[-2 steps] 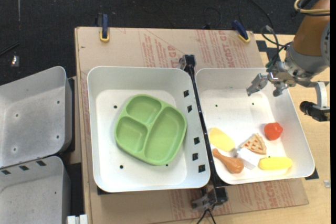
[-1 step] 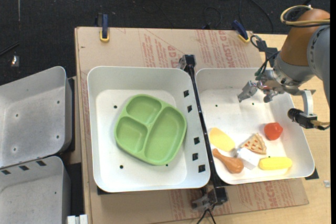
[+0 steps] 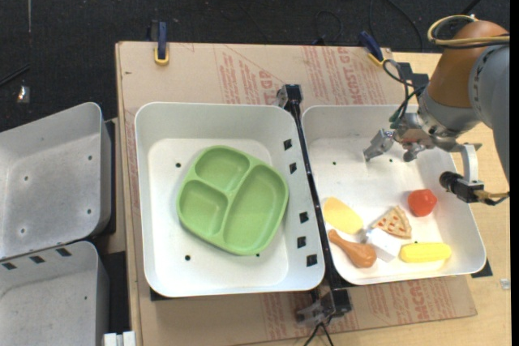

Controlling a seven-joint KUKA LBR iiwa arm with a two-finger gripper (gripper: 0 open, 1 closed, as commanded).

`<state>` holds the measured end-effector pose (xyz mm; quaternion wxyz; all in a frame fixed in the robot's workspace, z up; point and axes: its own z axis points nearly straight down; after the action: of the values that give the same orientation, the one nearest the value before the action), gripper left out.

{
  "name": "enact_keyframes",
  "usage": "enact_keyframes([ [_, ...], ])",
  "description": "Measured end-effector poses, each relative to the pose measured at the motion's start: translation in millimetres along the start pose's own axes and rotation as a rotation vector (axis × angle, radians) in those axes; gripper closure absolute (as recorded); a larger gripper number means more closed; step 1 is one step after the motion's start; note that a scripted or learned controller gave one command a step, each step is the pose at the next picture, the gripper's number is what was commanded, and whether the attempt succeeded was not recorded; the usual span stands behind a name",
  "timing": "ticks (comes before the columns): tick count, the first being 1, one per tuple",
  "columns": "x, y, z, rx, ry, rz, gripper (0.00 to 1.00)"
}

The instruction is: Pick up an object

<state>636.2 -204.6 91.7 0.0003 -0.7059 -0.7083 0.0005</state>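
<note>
The right bin (image 3: 340, 126) holds several toy foods along its near side: a yellow piece (image 3: 342, 215), a brown drumstick (image 3: 353, 249), a pizza slice (image 3: 395, 220), a red tomato (image 3: 421, 202) and a yellow oblong piece (image 3: 424, 253). My gripper (image 3: 392, 148) hangs over the far part of this bin, above bare white floor. It is open, its two grey fingers are spread, and nothing is between them. The tomato lies closest, a little nearer the camera and to the right of the gripper.
A green divided plate (image 3: 233, 198) lies in the left bin (image 3: 162, 126). A black divider with clamps (image 3: 302, 166) runs between the two bins. White panels (image 3: 49, 174) sit off the bench to the left. A cable and a black fitting (image 3: 458, 184) hang beside the wrist.
</note>
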Motion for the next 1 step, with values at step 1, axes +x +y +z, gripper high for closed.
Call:
enact_keyframes([
  [1,0.1,1.2,-11.8,-0.004,-0.001,-0.002,1.0],
])
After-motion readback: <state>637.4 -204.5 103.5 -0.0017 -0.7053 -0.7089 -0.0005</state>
